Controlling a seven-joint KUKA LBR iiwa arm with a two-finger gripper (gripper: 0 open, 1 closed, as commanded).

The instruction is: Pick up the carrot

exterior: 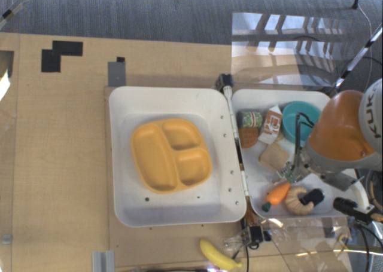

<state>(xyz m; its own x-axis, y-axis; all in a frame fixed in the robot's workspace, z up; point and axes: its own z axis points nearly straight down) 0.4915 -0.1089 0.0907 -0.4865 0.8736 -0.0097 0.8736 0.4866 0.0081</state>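
Right bin (254, 104): carrot (275, 195) lies just below-left of tool (292, 172), apart; tool state can't tell.

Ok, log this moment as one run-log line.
task: pick up carrot | carrot: lying in right bin, near front edge, beside pretzel | gripper: just above carrot, not holding it | status: not picked

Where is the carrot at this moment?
The carrot lies in the right bin, near its front edge, just left of the pretzel and below the gripper.
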